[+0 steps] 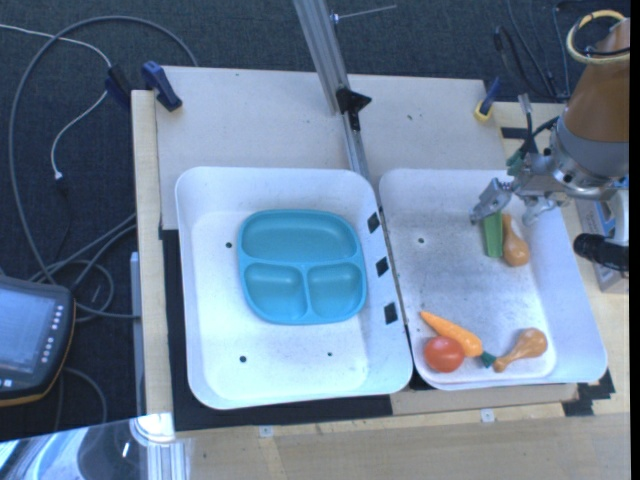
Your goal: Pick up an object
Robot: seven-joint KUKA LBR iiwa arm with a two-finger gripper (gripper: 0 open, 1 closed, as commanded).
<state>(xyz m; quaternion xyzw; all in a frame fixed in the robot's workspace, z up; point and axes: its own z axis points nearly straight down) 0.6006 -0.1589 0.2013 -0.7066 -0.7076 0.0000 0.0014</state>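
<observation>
Arm (598, 98) enters from the right, orange band above the wrist, wrist angled down and left over the upper part of the right bin (455, 268). Gripper (497, 208) sits low over a green stick-shaped piece (492, 236) and a tan gourd-shaped piece (514, 245) lying side by side near the bin's upper right. Fingers appear spread, one metal tip out to the left of the green piece; nothing visibly pinched between them, though the angle is poor.

Along the right bin's front edge: carrot (448, 329), tomato (444, 354) touching it, second tan gourd (524, 346) just to the right. The bin's middle floor is bare, open room.

Left bin (215, 363) holds a blue divided plate (300, 266) in the centre, with bare floor all round it.
</observation>
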